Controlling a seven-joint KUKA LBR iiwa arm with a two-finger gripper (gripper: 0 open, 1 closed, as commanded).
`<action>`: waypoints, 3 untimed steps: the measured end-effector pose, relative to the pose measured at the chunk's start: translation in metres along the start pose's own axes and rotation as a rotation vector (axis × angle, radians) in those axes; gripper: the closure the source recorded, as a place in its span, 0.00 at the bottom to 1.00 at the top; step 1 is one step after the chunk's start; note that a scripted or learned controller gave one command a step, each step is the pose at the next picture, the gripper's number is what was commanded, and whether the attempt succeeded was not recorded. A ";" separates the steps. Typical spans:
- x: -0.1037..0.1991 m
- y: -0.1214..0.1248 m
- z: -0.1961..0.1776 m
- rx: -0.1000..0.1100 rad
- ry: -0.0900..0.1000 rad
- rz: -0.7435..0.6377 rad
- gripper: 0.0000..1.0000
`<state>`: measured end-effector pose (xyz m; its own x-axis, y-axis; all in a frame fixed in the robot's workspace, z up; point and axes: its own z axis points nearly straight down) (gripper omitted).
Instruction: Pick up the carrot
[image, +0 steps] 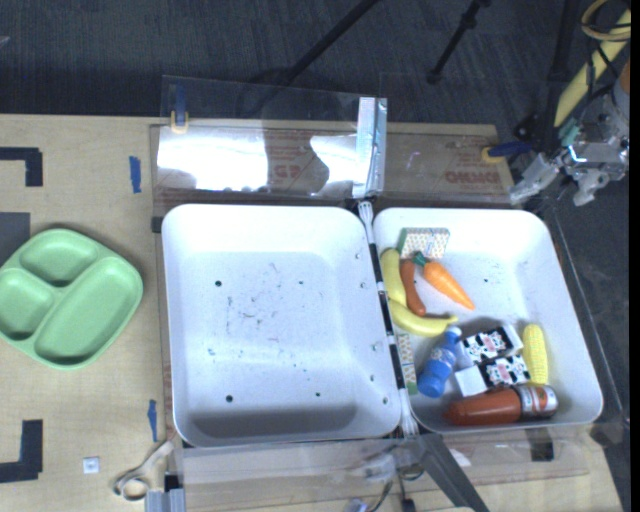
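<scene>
The carrot (447, 283) is orange with a green top. It lies tilted in the upper left part of the right bin (560, 290), its tip pointing toward the bin's middle. A thinner orange-red piece (411, 287) and a banana (404, 300) lie just to its left. My gripper (556, 172) hovers beyond the right bin's far right corner, outside the bin and well away from the carrot. Nothing shows in its grasp.
The right bin also holds a speckled pad (425, 240), a blue bottle (437, 366), a black-and-white box (494, 356), a corn cob (535, 353) and a red sauce bottle (498, 405). The left bin (200, 240) adjoins it. A green divided plate (66, 296) sits at far left.
</scene>
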<state>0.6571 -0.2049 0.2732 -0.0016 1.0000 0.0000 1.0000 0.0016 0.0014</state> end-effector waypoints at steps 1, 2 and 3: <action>0.044 0.001 0.147 -0.002 0.000 -0.228 0.00; 0.097 -0.046 0.166 -0.003 0.000 -0.272 0.00; 0.103 -0.047 0.187 -0.003 -0.001 -0.366 0.00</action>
<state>0.6102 -0.1016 0.0866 -0.3592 0.9332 -0.0019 0.9332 0.3592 0.0043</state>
